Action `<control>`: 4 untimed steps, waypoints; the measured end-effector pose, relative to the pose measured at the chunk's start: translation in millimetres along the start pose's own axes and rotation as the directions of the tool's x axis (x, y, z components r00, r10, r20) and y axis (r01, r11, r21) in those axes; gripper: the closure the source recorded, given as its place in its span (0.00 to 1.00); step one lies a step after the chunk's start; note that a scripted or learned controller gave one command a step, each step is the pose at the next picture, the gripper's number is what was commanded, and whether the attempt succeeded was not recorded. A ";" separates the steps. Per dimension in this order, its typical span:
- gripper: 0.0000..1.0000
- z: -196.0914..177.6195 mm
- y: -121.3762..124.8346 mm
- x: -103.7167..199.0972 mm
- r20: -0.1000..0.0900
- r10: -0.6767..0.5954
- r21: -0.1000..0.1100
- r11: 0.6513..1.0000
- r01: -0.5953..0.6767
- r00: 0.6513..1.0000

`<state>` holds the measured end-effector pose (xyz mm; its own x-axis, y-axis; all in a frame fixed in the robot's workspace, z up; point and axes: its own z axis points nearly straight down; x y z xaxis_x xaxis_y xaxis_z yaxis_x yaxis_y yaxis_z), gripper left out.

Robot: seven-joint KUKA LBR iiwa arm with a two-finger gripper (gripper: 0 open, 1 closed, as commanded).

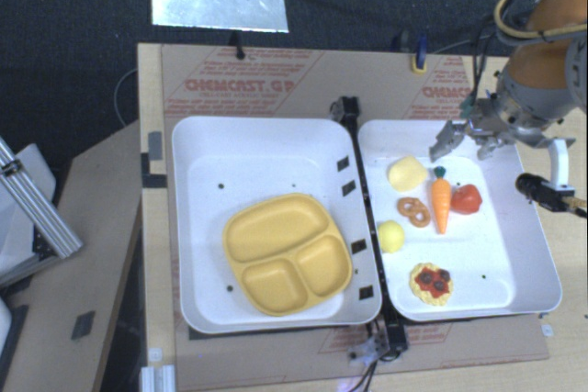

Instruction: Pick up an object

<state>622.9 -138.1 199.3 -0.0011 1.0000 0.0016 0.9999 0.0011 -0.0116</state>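
Over right bin's [528,275] far end, pincer [467,140] spread wide – holds nothing, just above carrot [441,203] top.

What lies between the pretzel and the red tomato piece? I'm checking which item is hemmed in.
In the camera view, the carrot lies upright between the pretzel and the tomato piece, touching the tomato.
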 end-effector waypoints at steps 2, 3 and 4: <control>0.00 34.6 8.8 -0.4 0.002 -0.002 -0.011 1.000 0.002 1.000; 0.00 75.8 8.6 -0.5 0.002 -0.001 -0.011 1.000 0.001 1.000; 0.00 112.9 11.0 0.6 -0.002 0.000 -0.014 1.000 0.000 1.000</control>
<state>632.6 -137.3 86.2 -0.0013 1.0000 0.0032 1.0000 0.0013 0.0029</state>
